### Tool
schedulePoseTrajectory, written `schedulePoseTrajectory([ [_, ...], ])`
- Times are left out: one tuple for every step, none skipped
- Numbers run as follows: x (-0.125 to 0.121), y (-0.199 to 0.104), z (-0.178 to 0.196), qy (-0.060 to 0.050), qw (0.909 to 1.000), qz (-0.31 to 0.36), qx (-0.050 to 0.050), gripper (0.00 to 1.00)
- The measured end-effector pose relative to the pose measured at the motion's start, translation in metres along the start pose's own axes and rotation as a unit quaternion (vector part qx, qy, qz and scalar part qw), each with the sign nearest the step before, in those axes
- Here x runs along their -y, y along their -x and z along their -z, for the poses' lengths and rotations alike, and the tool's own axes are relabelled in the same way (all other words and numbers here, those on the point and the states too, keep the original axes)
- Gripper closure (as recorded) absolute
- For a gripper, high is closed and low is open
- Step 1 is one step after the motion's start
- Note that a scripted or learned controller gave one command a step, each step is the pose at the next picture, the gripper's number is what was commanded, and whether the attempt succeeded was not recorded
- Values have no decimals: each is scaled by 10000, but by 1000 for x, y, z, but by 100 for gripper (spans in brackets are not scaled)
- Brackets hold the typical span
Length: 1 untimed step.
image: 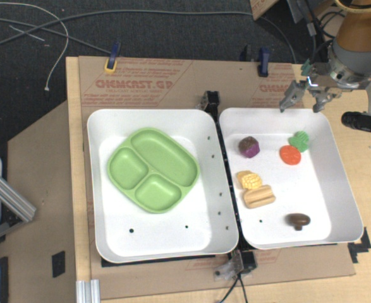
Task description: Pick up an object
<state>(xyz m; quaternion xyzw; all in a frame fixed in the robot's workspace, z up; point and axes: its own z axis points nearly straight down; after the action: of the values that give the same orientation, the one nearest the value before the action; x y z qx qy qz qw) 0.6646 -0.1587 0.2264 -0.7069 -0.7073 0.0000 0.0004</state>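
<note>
Five small toy foods in right bin (pixel 337 169), light, rigid, grippable across middles; end effector (pixel 304 98) spread open, holding nothing, above rim.

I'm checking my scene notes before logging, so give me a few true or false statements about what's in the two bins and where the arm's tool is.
1. The green three-compartment plastic plate lies in the left white bin. True.
2. The purple round toy sits on the plate. False: it lies in the right white bin.
3. The tool hovers near the right bin's far edge, holding nothing. True.
4. The yellow toy corn cob lies far from the tan toy bread roll. False: they lie next to each other.
5. The brown toy mushroom is the piece nearest the camera. True.
</note>
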Motion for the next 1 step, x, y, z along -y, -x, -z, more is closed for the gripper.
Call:
schedulePoseTrajectory([
  [3, 0, -63, -32, 10000, -3, -6, 0],
])
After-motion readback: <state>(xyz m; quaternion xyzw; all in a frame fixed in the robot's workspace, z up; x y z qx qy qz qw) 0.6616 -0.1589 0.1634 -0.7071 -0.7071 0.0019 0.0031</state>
